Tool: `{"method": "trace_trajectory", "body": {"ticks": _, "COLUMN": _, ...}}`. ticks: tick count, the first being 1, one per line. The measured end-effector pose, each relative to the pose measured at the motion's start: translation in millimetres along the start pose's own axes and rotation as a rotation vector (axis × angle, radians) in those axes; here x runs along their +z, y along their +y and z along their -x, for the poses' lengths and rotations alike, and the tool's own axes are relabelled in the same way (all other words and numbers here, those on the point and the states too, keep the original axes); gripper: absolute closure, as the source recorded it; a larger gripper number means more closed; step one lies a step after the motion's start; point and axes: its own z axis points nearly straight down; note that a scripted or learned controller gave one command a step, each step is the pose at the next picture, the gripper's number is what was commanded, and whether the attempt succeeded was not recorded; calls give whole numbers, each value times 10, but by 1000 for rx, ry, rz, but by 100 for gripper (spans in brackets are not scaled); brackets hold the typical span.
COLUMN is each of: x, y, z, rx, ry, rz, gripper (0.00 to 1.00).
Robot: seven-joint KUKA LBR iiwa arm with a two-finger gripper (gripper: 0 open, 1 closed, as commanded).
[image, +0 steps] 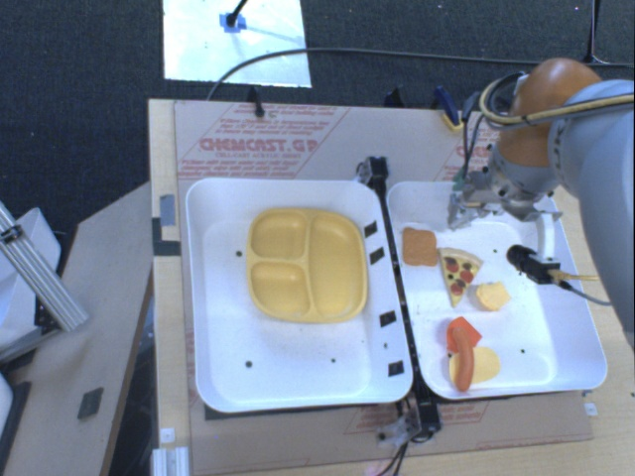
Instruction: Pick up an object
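The right bin (561, 340) holds several toy foods. A brown toast-like piece (420, 247) lies at its left side, with a pizza slice (459, 272) beside it and a small yellow chunk (492, 296) to the right of that. Nearer the front lie a red piece (462, 334) and a yellow-orange piece (476, 367), touching each other. My gripper (466, 211) hangs over the bin's back part, just behind and to the right of the toast piece. Nothing shows in its grasp.
A yellow divided plate (306, 264) sits in the left bin (228, 365). A black divider with clips (389, 276) runs between the bins. A black fitting with a cable (531, 263) lies over the right bin's right side, under the arm.
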Motion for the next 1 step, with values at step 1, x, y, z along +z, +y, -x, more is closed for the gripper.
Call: {"method": "trace_trajectory", "body": {"ticks": 1, "x": -444, "y": -9, "z": -11, "rx": 0, "ry": 1, "rz": -3, "gripper": 100}}
